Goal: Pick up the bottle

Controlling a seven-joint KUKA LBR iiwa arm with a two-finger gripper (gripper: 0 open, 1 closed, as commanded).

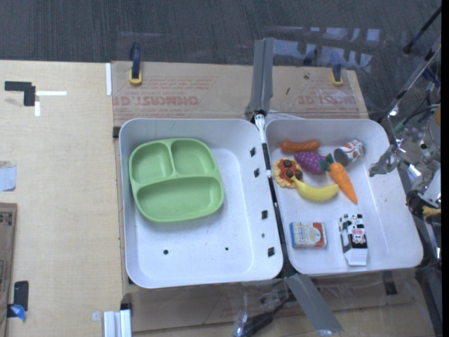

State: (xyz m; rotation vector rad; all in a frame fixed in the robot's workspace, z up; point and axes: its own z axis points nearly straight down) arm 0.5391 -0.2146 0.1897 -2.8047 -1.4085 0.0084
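The bottle [350,150] is small, with a white and red label and a dark end. It lies on its side at the back of the right bin [393,223], just above the carrot [342,180]. My gripper [386,163] hangs over that bin's right rim, a short way right of the bottle and apart from it. Nothing shows in its grasp. The arm behind it is partly cut off by the view's right edge.
Also in the right bin are a sausage [300,146], purple grapes [313,161], a pizza slice [286,172], a banana [317,190], a small box [307,234] and a black-and-white carton [353,239]. A green divided plate [175,179] lies in the left bin [189,258].
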